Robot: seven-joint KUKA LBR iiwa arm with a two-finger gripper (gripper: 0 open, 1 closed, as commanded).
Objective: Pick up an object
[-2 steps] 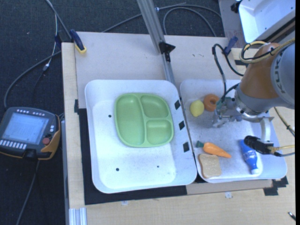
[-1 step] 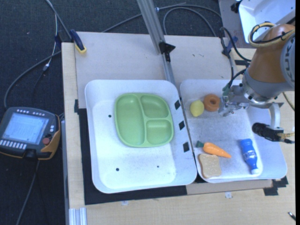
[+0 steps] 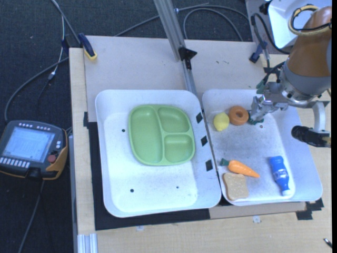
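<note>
In the right bin [image 3: 303, 157] lie a brown donut [image 3: 238, 115], a yellow lemon [image 3: 221, 122], an orange carrot [image 3: 242, 167], a slice of toast [image 3: 236, 186] and a blue bottle [image 3: 279, 174]. My gripper [image 3: 257, 114] hangs low at the bin's far side, just right of the donut and nearly touching it. Nothing shows between its fingers. The orange-banded wrist [image 3: 310, 41] rises above it at the right.
The left bin [image 3: 113, 141] holds a green divided plate [image 3: 161, 134]. A metal pole [image 3: 171, 20] slants over the seam between the bins. A teach pendant [image 3: 31, 149] lies on the floor at the left, with cables around.
</note>
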